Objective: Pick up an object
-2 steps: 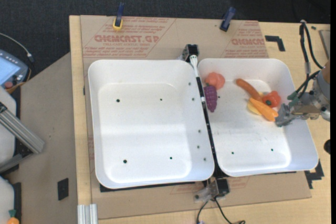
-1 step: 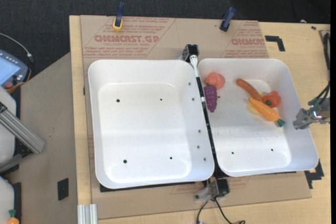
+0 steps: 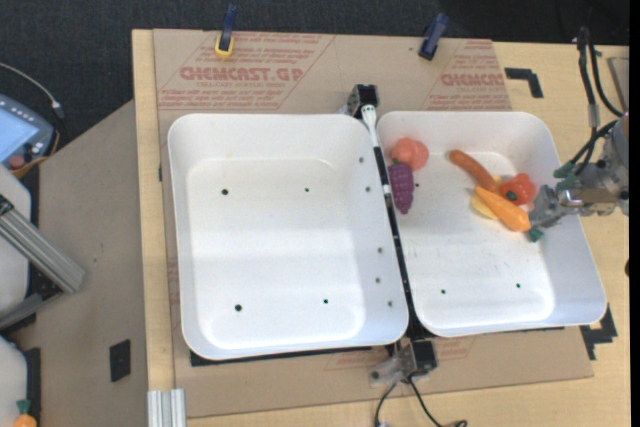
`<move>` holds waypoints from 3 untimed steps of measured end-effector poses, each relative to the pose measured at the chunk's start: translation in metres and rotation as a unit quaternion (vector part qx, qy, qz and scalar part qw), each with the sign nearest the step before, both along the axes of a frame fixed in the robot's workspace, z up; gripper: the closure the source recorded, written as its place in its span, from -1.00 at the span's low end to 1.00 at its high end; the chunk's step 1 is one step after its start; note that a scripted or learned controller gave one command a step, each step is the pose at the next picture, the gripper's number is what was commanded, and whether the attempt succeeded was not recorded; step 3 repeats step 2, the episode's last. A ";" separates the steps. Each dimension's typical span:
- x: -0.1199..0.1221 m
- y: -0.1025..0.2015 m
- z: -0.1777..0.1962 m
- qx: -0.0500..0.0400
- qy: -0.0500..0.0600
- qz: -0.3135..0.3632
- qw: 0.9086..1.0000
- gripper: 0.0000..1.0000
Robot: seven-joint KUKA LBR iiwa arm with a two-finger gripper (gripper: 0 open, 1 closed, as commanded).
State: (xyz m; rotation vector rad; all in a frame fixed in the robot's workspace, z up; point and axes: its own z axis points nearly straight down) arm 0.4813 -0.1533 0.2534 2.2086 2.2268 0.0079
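Note:
The right bin (image 3: 500, 300) holds several small toy foods. A salmon-pink round piece (image 3: 408, 153) and a purple piece (image 3: 401, 187) lie by its left wall. An orange carrot-like stick (image 3: 472, 168) lies diagonally in the middle. At the right wall a red piece (image 3: 517, 187), a yellow piece (image 3: 485, 205) and an orange piece (image 3: 507, 214) are clustered together. My gripper (image 3: 545, 215) reaches in over the right rim, low and just right of this cluster, close to the orange piece. I cannot make out anything held in it.
The left bin (image 3: 280, 235) sits beside the right one, with a black divider strip (image 3: 388, 215) between them. Both rest on a cardboard sheet (image 3: 260, 65) held by clamps at the back. Cables hang at the far right.

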 end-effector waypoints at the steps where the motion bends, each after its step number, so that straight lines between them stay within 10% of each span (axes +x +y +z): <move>1: -0.004 -0.075 -0.039 -0.001 0.005 -0.007 1.000 1.00; 2: 0.017 0.024 0.015 0.000 0.000 0.001 1.000 1.00; 3: 0.017 0.024 0.015 0.000 0.000 0.001 1.000 1.00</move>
